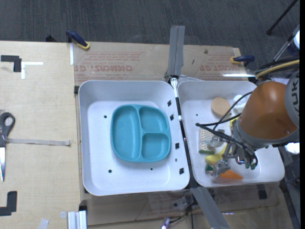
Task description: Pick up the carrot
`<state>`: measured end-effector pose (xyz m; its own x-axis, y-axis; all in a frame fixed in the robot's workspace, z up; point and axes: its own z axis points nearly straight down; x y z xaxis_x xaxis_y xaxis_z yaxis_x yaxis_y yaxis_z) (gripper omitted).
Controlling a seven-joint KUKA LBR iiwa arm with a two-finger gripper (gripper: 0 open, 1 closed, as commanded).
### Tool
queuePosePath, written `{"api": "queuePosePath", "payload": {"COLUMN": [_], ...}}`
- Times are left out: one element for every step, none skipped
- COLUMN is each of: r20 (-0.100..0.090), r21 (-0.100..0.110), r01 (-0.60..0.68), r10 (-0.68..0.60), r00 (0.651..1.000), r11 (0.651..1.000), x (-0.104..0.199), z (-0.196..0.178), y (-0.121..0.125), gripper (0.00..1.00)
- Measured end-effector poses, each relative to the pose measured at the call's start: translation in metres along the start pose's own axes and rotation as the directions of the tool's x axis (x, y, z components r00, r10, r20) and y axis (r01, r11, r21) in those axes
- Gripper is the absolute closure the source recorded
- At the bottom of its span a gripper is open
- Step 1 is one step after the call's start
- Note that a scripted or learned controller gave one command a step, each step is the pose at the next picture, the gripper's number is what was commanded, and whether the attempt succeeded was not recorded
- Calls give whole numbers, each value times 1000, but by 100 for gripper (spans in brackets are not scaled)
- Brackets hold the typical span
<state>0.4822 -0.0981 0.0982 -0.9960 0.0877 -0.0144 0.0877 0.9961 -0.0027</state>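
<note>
While the arm [269,111] hangs over the right bin [190,128], its claw [223,167] sits low at that bin's 6 o'clock edge, directly above the carrot [230,176]; whether it pinches anything, I cannot tell. Yellow and green pieces [212,155] crowd the claw's 10 o'clock side, a tan disc [220,106] lies toward 12. The left bin [90,137] holds a blue 3-part plate [141,133].

toys [212,152] crowd carrot [230,176]; bin wall [238,183] close.
</note>
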Motion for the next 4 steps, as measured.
{"api": "queuePosePath", "payload": {"r20": [-8, 12, -11, 17], "r21": [-2, 6, -1, 0], "r01": [-14, -69, -118, -86], "r10": [14, 69, 118, 86], "r00": [1000, 998, 993, 996], "r11": [1000, 998, 993, 996], "x": [-5, -4, -68, -5], "z": [-11, 0, 7, 0], "y": [-82, -24, -2, -6], "gripper": [0, 0, 0, 0]}}
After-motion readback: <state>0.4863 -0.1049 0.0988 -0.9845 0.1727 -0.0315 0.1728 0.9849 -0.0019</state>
